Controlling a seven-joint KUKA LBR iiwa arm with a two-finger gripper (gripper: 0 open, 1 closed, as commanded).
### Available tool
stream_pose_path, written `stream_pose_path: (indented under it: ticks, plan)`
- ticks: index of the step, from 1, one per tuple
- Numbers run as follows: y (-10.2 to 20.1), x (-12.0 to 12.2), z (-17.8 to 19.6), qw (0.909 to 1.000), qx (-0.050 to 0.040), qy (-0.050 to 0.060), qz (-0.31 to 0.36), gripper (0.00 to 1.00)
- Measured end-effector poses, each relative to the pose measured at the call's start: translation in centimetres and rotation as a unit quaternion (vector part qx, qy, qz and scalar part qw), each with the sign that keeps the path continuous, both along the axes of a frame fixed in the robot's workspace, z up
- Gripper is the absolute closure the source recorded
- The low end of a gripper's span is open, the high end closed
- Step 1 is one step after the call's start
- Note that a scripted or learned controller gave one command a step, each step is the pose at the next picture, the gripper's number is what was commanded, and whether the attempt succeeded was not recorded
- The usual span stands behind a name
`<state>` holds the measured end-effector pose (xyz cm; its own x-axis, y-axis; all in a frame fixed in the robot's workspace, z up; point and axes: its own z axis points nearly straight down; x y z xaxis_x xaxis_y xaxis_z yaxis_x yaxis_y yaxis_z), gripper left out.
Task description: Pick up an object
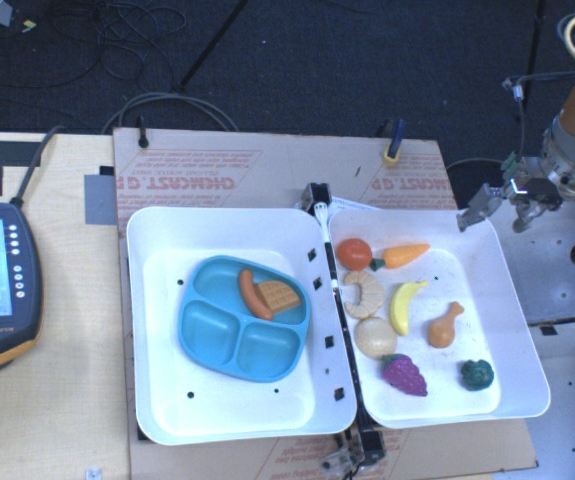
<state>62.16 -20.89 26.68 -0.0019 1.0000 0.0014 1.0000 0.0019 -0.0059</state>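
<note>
One arm at right edge | gripper [500,203] possibly apart, past right bin [527,368]

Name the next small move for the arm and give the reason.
Probably swing the end effector left and forward until it hangs over the right bin. It now sits beyond that bin's far right corner, above no toy. The chicken drumstick lies apart from its neighbours, so it looks like an easy first target.
</note>
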Motion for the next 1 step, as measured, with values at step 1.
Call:
stream_pose_path:
  ticks: [1]
  plan:
    - [0.01, 0.04, 0.71, 1.0, 0.0005, 0.002, 0.001, 1.0]
